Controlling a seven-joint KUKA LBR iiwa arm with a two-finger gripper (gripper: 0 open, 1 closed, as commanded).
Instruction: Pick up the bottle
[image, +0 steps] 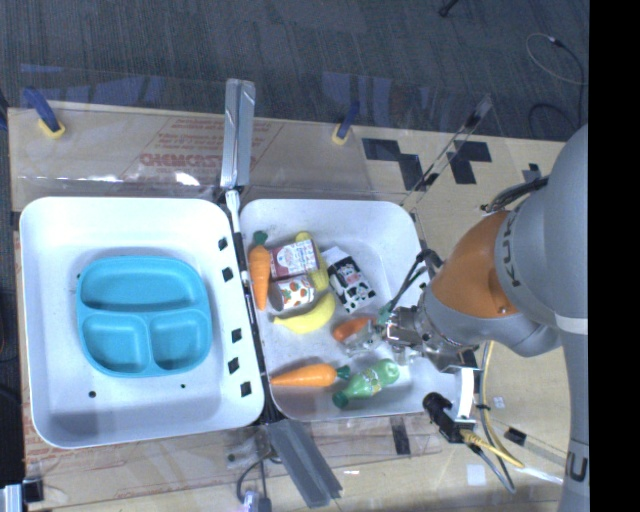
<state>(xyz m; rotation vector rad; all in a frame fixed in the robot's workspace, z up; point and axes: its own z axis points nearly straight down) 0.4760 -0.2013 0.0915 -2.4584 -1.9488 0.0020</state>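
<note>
Green and lying on its side, the bottle (368, 383) rests near the front edge of the right bin (400, 225), its darker cap end pointing toward the carrot (303, 377) that lies just beside it on the bin floor. Just above the bottle sits the gripper (392, 333), low over the bin's right part, next to a small orange-red item (350, 328); whether its fingers are spread or closed cannot be told from this slanted look down, and nothing can be seen between them. Farther back in the same bin are a yellow banana (310, 314), two small juice cartons (294, 274), a black-and-white carton (349, 280) and a second carrot (259, 276) upright along the left wall. The left bin (60, 225) holds a blue compartment tray (146, 313), well apart from the bottle.
</note>
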